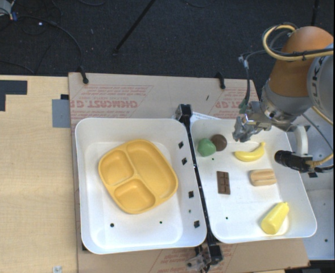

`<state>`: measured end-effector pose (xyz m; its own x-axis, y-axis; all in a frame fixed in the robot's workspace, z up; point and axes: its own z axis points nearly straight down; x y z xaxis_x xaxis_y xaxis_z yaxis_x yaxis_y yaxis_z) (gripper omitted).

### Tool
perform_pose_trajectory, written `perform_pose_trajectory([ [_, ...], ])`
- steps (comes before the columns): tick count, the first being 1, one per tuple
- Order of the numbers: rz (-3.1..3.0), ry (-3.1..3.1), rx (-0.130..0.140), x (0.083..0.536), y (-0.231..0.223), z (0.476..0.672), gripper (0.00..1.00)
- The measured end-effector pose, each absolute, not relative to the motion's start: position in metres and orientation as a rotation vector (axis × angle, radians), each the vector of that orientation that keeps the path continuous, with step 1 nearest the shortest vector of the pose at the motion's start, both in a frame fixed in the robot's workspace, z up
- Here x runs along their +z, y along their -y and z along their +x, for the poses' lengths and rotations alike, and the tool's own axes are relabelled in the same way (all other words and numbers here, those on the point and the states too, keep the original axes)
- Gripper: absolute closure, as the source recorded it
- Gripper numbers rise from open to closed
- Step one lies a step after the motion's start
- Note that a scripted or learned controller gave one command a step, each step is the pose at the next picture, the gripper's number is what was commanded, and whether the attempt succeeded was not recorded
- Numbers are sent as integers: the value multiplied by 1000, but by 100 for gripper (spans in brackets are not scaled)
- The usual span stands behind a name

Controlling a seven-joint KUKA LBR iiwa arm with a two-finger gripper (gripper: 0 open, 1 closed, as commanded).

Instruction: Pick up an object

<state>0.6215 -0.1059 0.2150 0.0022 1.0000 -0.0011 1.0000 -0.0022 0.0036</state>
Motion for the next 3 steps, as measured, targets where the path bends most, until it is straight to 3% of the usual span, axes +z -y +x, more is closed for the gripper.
perform_pose_trajectory([
  [1,2217,-2221,3,264,113,629,100],
  [3,2219,-2231,-4,238,2,634,100],
])
